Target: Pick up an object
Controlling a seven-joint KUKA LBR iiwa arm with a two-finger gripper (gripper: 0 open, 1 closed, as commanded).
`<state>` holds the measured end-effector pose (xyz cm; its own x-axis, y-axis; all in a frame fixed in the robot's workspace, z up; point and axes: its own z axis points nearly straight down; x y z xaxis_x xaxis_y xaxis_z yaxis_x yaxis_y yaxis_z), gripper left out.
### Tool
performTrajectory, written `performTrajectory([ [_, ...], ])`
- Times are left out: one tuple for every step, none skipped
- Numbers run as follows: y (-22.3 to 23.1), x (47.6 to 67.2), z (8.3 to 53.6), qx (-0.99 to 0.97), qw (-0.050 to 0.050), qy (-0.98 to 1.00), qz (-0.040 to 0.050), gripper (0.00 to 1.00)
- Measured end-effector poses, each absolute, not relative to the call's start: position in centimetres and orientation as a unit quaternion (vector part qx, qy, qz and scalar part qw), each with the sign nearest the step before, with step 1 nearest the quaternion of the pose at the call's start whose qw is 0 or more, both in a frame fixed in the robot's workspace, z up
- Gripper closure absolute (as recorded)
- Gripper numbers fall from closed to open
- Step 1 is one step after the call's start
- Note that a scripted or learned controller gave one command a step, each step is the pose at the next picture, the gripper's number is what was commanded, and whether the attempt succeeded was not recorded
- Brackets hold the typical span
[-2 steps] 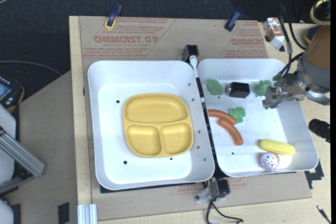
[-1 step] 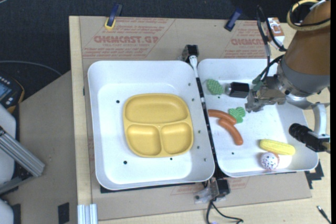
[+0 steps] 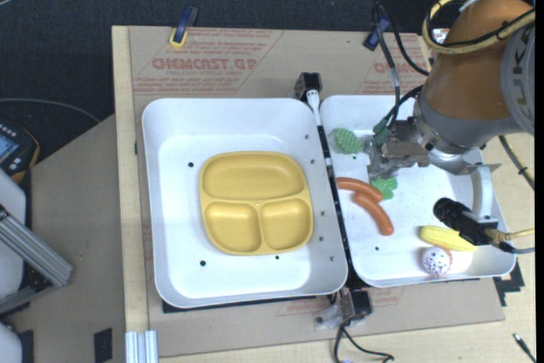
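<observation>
From above, the gripper (image 3: 389, 164) hangs low in the right bin (image 3: 408, 269), just over a small green piece (image 3: 384, 186), with the orange sausage (image 3: 367, 201) just below-left of it and another green piece (image 3: 346, 139) up-left. It looks like the descent onto a pick; whether it is clenched or released I cannot tell. Next it must close on something and lift.

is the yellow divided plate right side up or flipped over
Right side up. The yellow plate lies flat in the left bin, its three hollow compartments facing upward, nothing in them.
</observation>
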<state>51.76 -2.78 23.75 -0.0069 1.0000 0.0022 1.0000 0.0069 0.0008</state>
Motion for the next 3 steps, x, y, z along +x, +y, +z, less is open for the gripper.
performTrajectory([
  [0.2, 51.5, 21.3, -0.706, 0.002, -0.708, 0.0010, 1.00],
  [0.0, 50.6, 22.0, -0.707, 0.002, -0.707, 0.0005, 1.00],
  [0.4, 50.7, 22.8, -0.707, -0.001, -0.707, -0.0008, 1.00],
])
